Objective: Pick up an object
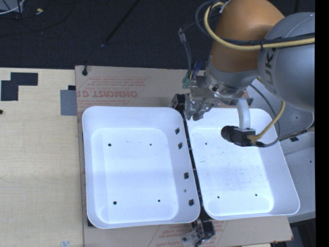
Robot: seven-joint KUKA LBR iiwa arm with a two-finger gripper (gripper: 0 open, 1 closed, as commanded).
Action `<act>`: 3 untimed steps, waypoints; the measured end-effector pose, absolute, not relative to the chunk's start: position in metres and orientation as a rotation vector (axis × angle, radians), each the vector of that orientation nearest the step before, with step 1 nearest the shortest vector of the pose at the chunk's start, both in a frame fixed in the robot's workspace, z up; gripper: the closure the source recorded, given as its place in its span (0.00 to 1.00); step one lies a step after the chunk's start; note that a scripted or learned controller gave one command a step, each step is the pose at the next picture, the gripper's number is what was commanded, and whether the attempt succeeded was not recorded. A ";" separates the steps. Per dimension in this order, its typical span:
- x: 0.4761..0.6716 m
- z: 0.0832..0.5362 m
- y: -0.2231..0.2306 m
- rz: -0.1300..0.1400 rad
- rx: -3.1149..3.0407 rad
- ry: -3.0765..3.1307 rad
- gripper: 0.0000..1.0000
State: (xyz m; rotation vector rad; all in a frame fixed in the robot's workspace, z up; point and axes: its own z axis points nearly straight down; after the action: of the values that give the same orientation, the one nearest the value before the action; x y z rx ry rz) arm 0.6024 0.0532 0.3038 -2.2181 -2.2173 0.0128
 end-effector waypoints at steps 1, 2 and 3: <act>0.629 0.396 0.045 -0.008 -2.223 -2.229 1.00; 0.643 0.310 0.051 0.012 -2.217 -2.217 1.00; 0.643 0.329 -0.047 0.007 -2.232 -2.215 1.00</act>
State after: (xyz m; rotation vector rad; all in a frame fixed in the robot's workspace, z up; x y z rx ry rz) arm 0.6435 -0.0469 0.3290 -2.2322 -2.2147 0.0069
